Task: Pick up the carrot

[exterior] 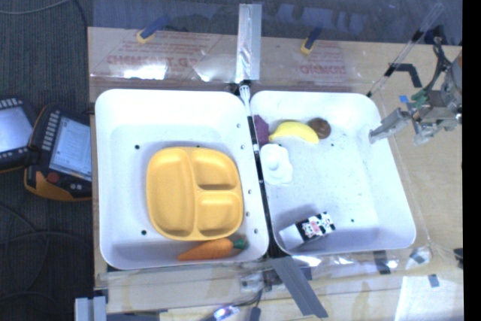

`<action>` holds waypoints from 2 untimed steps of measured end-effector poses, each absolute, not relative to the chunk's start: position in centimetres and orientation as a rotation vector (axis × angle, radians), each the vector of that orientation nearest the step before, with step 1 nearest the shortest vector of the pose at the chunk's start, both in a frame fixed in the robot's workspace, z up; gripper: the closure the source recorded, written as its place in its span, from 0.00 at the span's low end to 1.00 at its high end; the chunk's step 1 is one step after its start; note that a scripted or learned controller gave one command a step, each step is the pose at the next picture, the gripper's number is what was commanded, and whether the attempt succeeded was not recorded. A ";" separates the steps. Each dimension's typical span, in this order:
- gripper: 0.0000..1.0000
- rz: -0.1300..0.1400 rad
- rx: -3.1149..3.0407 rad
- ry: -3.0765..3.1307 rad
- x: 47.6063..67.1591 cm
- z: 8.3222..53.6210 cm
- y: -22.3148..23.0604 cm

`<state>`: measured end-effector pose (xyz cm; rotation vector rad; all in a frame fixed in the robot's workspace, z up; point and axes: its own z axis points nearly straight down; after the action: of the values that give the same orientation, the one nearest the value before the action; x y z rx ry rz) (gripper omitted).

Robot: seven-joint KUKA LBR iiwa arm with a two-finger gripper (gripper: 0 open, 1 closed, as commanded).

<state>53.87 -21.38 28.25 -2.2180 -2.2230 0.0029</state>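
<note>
Carrot (213,249) lying in the left bin (113,113), gripper (421,120) off to the right.

The carrot is resting along the near wall, just below the yellow divided plate (197,192); the gripper is hovering beyond the right bin's (391,184) far corner.

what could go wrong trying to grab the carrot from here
1. The orange carrot with a green tip lies against the near wall of the left white bin, so the claw may strike that wall and find little room to close around it.
2. The yellow divided plastic plate sits right beside the carrot; a descent could nudge the plate or land on its rim.
3. The claw is at the right bin's far edge, so it has a long way to cross.
</note>
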 end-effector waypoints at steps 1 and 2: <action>0.00 0.001 -1.961 -2.452 49.7 21.0 -15.4; 0.00 -0.010 -1.945 -2.483 50.3 9.1 -12.5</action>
<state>50.31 -12.48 9.06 -1.9447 -2.4829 -0.0096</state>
